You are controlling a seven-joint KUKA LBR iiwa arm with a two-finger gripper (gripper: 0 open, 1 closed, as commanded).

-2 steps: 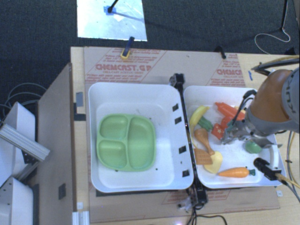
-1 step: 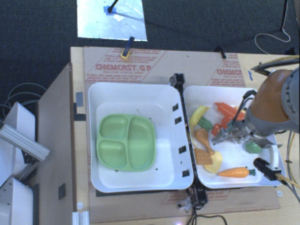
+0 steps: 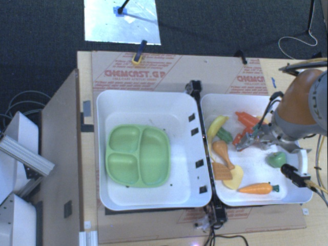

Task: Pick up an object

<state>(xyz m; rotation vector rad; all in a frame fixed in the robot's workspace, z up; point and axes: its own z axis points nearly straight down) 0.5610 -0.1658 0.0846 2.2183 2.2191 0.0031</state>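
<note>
i've got the gripper (image 3: 245,141) low in the right bin (image 3: 256,199), mid-right of frame — can't tell its state. just beside it lies a red piece (image 3: 239,139) — looks light, hard, slick plastic; i'd grasp across its narrow middle.

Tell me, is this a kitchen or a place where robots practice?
Probably a robot practice lab, not a kitchen. The robot arm reaches over two white bins on a bench. One bin holds a green divided plate, the other toy food such as a carrot. Cables trail nearby.
</note>
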